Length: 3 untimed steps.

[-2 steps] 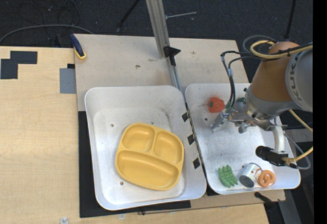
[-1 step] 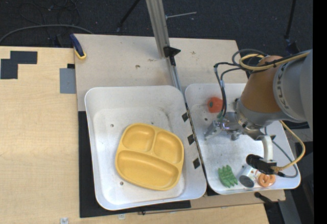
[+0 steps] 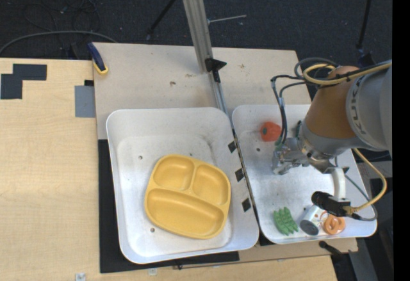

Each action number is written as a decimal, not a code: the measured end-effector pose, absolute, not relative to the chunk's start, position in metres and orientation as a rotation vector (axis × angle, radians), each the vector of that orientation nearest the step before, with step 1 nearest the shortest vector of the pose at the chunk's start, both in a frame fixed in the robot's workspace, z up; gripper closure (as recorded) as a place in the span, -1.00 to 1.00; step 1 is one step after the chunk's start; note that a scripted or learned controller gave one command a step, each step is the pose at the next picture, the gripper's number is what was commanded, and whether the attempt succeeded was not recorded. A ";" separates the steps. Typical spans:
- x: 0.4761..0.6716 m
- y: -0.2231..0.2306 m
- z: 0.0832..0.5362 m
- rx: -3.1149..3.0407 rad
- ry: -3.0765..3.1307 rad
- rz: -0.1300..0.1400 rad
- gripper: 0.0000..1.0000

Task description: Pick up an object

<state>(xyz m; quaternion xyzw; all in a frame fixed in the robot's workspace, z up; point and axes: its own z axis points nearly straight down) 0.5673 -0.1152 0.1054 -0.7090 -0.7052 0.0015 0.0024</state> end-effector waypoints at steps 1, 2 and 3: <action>0.564 -0.110 0.150 -2.221 -2.222 -0.001 1.00; 0.563 -0.102 0.208 -2.221 -2.225 -0.003 1.00; 0.563 -0.103 0.245 -2.221 -2.224 -0.002 1.00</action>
